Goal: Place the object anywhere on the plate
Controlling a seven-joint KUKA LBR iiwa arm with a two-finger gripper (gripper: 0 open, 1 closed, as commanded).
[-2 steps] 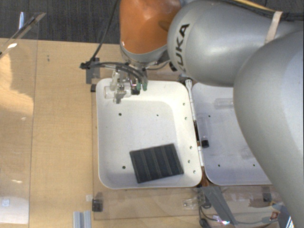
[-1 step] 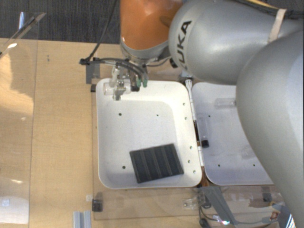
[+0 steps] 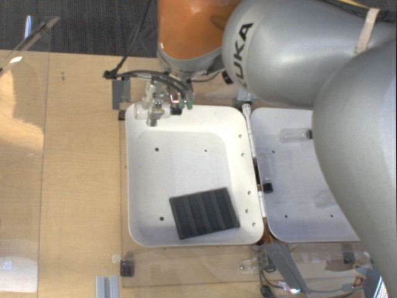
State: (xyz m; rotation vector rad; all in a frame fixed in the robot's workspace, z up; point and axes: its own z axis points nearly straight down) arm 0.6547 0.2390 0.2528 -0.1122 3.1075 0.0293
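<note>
A dark grey ribbed rectangular plate (image 3: 205, 213) lies flat in the near part of the left white bin (image 3: 135, 185). My gripper (image 3: 163, 104) hangs under the orange wrist band over that bin's far left corner, well away from the plate. I see nothing clearly held in it. A small black piece (image 3: 267, 187) sits at the left edge of the right bin (image 3: 298, 191), by the divider. A faint clear item (image 3: 296, 135) lies farther back in the right bin. The big grey arm hides the right bin's right side.
The wooden bench (image 3: 62, 166) stretches to the left of the bins. A small dark block (image 3: 126, 267) and a clear bracket (image 3: 107, 285) lie near the front edge. Cables and fittings (image 3: 279, 278) sit in front of the right bin.
</note>
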